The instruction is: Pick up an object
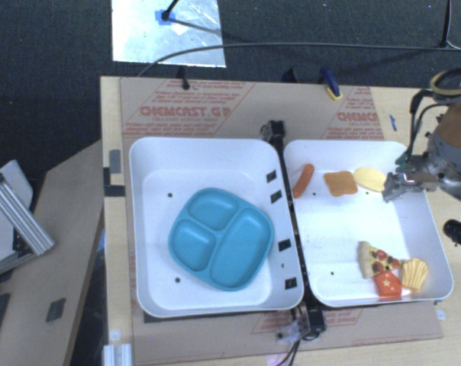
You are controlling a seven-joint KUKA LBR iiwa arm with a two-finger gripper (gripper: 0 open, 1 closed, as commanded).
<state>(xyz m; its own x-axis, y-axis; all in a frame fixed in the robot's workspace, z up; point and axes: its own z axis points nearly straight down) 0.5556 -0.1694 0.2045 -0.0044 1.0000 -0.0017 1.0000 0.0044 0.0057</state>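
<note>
The right bin holds several toy foods. A red-orange sausage, a brown toast-like piece and a pale yellow piece lie in a row along its far side. A pizza slice, a red piece and a yellow ridged piece sit near its front right corner. My gripper hangs over the bin's far right side, just right of the pale yellow piece, with nothing seen in it.
The left bin holds a blue divided plate. A black divider with clips runs between the bins. The arm's body and cables stand at the right edge. A metal frame stands off the bench's left.
</note>
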